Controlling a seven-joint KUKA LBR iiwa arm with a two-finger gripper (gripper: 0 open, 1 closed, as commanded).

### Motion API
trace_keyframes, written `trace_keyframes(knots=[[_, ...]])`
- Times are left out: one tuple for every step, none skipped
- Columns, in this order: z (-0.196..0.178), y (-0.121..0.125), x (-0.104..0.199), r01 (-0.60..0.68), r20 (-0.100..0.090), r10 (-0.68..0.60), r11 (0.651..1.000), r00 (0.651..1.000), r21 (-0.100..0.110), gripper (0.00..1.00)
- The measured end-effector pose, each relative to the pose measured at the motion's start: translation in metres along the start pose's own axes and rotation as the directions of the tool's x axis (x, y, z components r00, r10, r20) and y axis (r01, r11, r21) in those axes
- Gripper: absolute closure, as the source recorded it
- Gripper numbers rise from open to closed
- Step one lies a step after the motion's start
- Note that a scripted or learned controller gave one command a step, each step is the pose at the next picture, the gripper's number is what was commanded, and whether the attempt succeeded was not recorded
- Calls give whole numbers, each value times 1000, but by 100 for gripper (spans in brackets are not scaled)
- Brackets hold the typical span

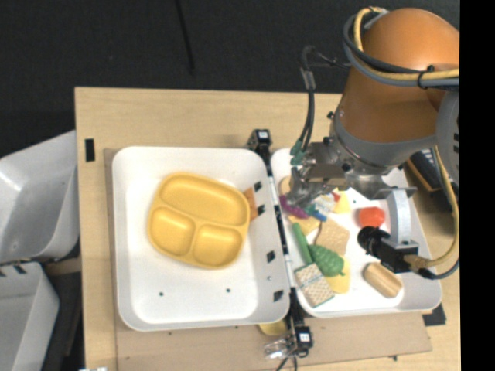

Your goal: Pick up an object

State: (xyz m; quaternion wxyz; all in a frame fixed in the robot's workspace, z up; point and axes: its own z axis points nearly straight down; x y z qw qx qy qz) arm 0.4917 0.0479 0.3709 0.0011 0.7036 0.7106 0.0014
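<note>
Robot hand [308, 195], grip state unclear, sits low over crowded right white plastic bin [430, 284]; may snag 2 toys w/ 1 grab.

We look down from a single fixed camera above the pale wooden bench [193, 118], tilted at a slant. We stand far enough back to take in both shallow white plastic bins [139, 300] side by side, while the grey arm with its orange band [402, 60] enters from our right, close beneath the lens.
</note>
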Motion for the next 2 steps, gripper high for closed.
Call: trace_keyframes(knots=[[-3,1,-6,-4,6,4,1000,1000,14,100],[-48,0,-7,-6,2,6,1000,1000,4,100]])
